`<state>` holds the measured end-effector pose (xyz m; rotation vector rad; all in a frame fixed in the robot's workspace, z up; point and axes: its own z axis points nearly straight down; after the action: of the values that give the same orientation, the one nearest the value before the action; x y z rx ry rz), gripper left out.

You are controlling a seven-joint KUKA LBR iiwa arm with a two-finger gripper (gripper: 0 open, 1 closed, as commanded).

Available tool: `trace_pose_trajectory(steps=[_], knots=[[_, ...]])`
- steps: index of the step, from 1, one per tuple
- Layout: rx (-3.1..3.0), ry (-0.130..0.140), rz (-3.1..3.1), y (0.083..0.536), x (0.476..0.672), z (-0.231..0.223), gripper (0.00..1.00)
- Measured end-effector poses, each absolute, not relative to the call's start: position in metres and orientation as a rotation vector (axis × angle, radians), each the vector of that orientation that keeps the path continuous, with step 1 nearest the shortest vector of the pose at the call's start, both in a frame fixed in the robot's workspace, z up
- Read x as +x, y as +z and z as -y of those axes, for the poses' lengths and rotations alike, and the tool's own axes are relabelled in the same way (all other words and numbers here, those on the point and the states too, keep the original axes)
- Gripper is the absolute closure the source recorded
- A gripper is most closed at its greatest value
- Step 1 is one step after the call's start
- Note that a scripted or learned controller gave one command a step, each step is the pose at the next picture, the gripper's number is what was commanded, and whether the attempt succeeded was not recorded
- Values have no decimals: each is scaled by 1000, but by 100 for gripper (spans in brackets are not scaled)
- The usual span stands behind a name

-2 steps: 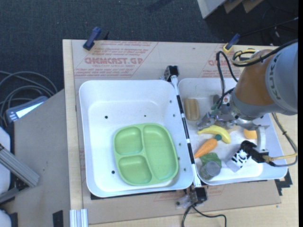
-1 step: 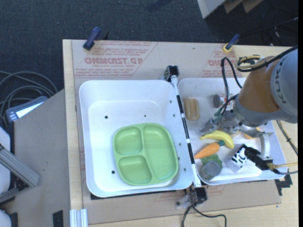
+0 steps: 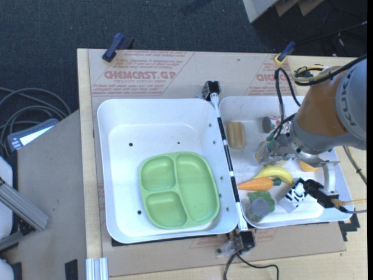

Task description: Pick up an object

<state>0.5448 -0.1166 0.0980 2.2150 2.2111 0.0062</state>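
The left bin [image 3: 116, 156] holds a green divided tray [image 3: 178, 189] in the lower middle of the frame, with bare white floor above and left of it. Across the shared rim, the right bin [image 3: 247, 105] is crowded: a tan block [image 3: 236, 134] near its upper left, and an orange carrot [image 3: 255, 184], a yellow banana [image 3: 275, 173] and a grey-green lump [image 3: 261, 203] lower down. The gripper [image 3: 273, 150] sits low just above the banana; whether it grips anything cannot be told.
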Motion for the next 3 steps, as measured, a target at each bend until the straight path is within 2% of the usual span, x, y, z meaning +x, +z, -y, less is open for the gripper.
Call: trace_pose_trajectory(steps=[1,2,3], knots=[[2215,6,-2212,98,545,117,0],[2223,-1,-2220,85,490,144,0],[2221,2,-2219,95,491,143,100]])
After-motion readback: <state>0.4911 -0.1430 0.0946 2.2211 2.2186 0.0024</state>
